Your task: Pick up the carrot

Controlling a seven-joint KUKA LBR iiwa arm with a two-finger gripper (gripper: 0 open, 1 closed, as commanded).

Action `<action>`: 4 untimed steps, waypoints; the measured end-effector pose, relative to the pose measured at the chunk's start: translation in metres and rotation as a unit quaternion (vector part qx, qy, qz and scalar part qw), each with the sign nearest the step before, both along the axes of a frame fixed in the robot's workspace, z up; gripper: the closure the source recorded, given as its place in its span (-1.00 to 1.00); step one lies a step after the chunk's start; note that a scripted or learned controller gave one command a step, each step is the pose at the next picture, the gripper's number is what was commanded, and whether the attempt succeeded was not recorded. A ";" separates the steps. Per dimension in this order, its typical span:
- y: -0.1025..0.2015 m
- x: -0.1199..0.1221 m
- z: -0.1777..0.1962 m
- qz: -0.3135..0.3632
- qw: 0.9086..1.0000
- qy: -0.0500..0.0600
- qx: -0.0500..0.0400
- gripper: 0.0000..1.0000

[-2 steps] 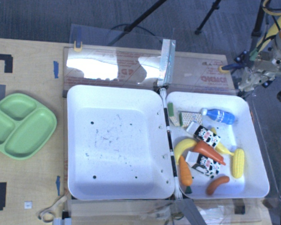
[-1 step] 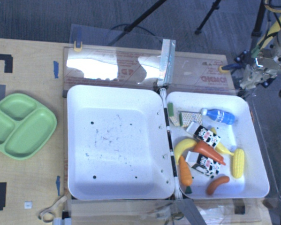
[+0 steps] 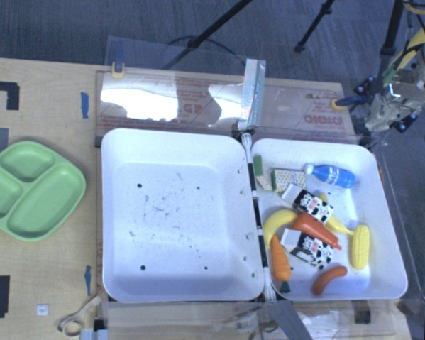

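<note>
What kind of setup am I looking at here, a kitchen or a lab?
Most likely a robotics lab bench, not a kitchen: two white bins taped side by side on a wooden bench, toy food like the carrot and corn, and tripod legs on carpet behind.

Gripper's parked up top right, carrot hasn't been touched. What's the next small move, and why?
Probably swing the gripper down-left over the right bin, above the carrot. It lies along the bin's left wall, beside a banana, with the gripper far off beyond the bin's back corner.
</note>
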State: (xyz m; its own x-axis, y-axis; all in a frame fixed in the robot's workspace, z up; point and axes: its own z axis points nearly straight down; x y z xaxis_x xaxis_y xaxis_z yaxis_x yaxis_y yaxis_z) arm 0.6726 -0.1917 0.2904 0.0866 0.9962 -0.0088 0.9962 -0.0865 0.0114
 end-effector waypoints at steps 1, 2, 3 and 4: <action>0.000 0.002 0.010 0.001 1.000 -0.001 -0.001 1.00; -0.002 -0.005 -0.017 0.115 0.993 0.006 0.004 1.00; -0.002 -0.003 -0.007 0.116 0.993 0.004 0.004 1.00; -0.002 -0.001 0.003 0.117 0.993 0.002 0.003 1.00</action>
